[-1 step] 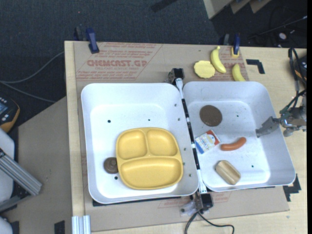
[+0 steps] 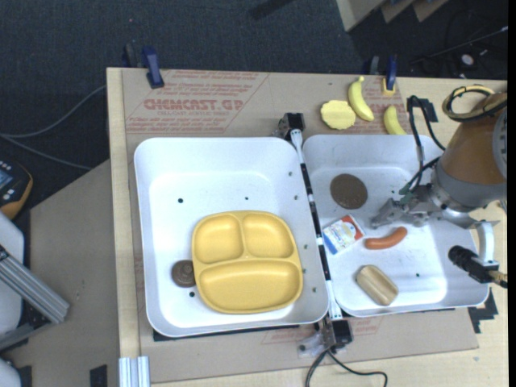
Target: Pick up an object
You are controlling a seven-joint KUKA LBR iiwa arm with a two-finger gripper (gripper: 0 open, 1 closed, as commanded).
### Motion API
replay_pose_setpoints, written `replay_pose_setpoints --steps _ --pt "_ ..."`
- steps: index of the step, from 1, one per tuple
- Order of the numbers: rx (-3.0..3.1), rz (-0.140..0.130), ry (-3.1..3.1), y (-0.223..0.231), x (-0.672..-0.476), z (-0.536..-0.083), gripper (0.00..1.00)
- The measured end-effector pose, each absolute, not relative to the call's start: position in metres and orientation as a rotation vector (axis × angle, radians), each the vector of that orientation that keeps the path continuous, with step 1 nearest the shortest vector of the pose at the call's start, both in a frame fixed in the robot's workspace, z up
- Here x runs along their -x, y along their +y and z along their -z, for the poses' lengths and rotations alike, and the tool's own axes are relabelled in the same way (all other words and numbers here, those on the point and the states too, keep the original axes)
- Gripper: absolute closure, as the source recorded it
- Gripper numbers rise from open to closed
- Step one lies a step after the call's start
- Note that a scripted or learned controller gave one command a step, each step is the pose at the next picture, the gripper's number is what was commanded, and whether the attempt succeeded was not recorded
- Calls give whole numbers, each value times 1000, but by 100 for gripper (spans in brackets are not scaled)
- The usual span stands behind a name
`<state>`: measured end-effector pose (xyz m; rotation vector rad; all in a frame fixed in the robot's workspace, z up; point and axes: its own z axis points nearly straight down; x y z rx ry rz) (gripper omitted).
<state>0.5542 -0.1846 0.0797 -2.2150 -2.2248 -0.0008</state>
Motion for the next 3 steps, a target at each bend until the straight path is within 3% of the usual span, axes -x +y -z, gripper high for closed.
replay_pose_setpoints --steps 1,2,3 --pt "2214 6 -2213 -222 -477 -85 0" --pt "2219 3 -2221 -222 -480 -95 100" --pt "2214 7 -2234 -165 -551 -84 100"
